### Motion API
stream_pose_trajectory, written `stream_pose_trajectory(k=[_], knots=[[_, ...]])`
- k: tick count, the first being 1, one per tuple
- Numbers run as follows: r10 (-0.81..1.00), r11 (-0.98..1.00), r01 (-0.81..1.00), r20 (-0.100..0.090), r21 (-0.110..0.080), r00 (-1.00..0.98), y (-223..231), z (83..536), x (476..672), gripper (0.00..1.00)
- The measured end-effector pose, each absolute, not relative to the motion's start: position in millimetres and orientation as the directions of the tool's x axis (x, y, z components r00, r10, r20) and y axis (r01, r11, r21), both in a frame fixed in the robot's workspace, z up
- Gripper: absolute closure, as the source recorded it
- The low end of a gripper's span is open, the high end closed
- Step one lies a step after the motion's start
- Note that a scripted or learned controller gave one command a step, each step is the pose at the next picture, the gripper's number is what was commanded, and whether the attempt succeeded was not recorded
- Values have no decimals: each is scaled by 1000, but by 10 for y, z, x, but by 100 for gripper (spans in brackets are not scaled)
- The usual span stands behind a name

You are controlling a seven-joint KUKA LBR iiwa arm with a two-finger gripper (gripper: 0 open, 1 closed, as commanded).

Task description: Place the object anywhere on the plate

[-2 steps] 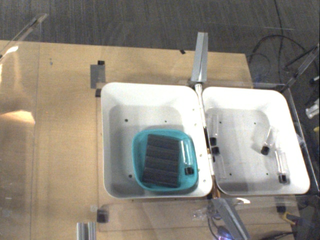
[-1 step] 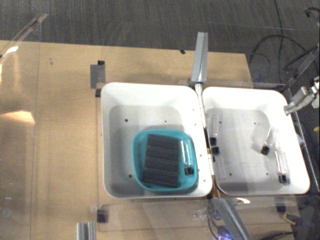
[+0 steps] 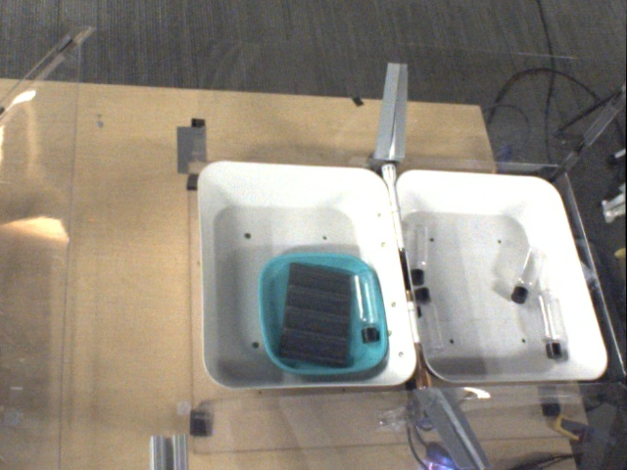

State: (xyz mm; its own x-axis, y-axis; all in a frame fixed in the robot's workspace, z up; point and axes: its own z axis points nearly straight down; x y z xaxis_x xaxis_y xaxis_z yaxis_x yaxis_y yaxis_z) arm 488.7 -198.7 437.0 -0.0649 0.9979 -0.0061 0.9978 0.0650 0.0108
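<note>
A teal plate (image 3: 270,300) lies in the front half of the left bin (image 3: 284,172). On it rests a dark ribbed rectangular block (image 3: 315,313), covering most of the plate's middle. Beside the block, along the plate's right side, lies a clear tube with a black cap (image 3: 367,311), its cap toward the front.
The right bin (image 3: 490,180) holds three clear tubes with black caps: one by its left wall (image 3: 417,262), one right of centre (image 3: 526,274), one near the front right (image 3: 551,327). A grey metal post (image 3: 394,116) stands behind the seam between the bins.
</note>
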Motion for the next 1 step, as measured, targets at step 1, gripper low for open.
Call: stream_pose_trajectory(k=[1], knots=[[999, -53, 999, -4, 12, 53, -2055, 4373, 4884, 0]])
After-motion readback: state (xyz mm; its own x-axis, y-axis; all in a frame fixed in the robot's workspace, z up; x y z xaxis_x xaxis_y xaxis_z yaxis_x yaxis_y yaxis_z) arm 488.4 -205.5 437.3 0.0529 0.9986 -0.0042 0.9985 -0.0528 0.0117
